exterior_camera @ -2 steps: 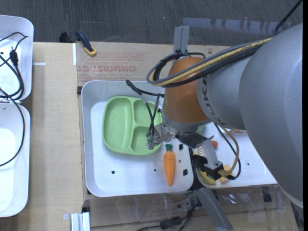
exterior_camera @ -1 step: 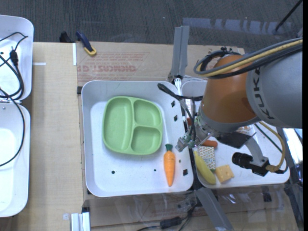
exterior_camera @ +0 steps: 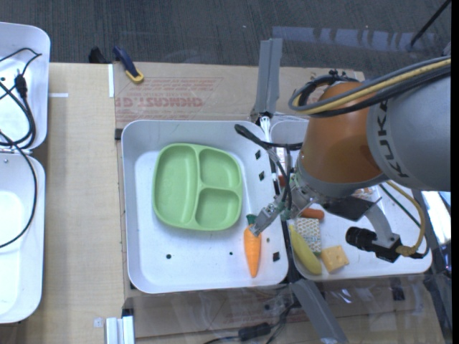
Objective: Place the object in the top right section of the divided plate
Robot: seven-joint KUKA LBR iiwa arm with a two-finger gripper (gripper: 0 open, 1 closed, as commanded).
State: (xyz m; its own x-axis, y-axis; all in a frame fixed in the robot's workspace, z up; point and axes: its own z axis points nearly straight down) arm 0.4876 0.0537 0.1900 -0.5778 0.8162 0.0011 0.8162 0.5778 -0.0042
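Camera view had the tool (exterior_camera: 264, 219) at the carrot's (exterior_camera: 252, 250) leafy end in the left bin (exterior_camera: 136, 213), grip state unclear. Carrot lay outside the green plate (exterior_camera: 198, 186). I'd confirm hold first, then lift clear toward the top right section.

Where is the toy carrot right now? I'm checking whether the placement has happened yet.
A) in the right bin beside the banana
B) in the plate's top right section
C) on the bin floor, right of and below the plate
C: the carrot lies on the white bin floor, outside the green plate.
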